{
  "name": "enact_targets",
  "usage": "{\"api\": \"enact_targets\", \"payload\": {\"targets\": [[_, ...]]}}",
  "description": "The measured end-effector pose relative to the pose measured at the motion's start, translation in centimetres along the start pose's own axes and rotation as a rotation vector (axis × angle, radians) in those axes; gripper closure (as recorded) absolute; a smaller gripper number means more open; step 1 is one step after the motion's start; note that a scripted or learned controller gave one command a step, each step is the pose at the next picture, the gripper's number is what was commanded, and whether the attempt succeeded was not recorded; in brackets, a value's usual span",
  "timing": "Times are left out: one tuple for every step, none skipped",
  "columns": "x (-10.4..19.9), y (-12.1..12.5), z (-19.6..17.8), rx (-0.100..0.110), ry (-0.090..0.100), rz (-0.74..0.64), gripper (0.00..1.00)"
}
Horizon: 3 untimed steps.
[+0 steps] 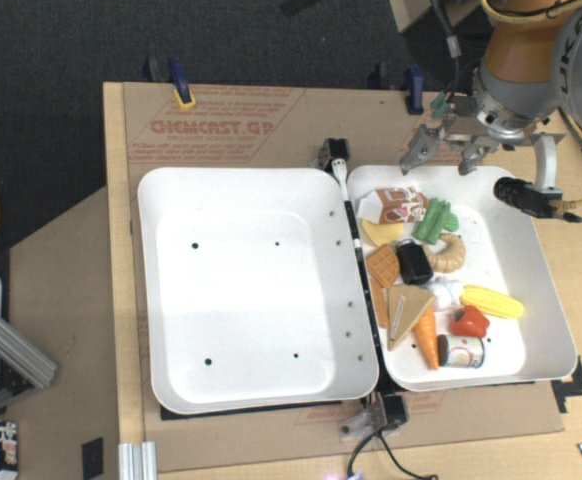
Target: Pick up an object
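Cardboard [221, 113] with red lettering covers the bench under both bins. The left bin [171, 268] is the bigger white shape, a shallow tray with a few dark dots on its floor. The right bin [541, 298] touches it along a shared edge and carries all the toys, packed toward its left half.

The arm [531, 38], grey with an orange band, reaches in at the top right, and its gripper [449, 153] hangs above the far rim of the right bin with its fingers spread wide and nothing between them. It is apart from every toy.

Among the toys, a tan wedge [407, 313] lies near the middle, with a waffle-patterned square [382, 265] just above it. A red and white carton [401, 205] sits at the far end beside a green vegetable [434, 221]. A yellow corn cob [491, 302] lies to the right, a croissant [451, 254] above it. An orange carrot [426, 338] points toward the near rim, next to a red pepper [469, 322] and a small can [464, 354]. A black block [413, 263] rests in the middle of the pile.
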<state>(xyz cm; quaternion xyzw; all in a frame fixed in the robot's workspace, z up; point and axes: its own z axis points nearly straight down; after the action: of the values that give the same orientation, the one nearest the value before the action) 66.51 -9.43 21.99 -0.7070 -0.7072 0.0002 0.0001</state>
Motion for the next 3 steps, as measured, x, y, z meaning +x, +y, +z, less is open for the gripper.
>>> {"api": "enact_targets", "payload": {"targets": [[-1.4,-0.2,10.2,-0.019,-0.002,-0.002,0.00],[-3.6,0.7,11.5,-0.032,-0.006,0.000,0.00],[5.8,0.5,2.7,-0.013,0.003,-0.010,0.00]]}}
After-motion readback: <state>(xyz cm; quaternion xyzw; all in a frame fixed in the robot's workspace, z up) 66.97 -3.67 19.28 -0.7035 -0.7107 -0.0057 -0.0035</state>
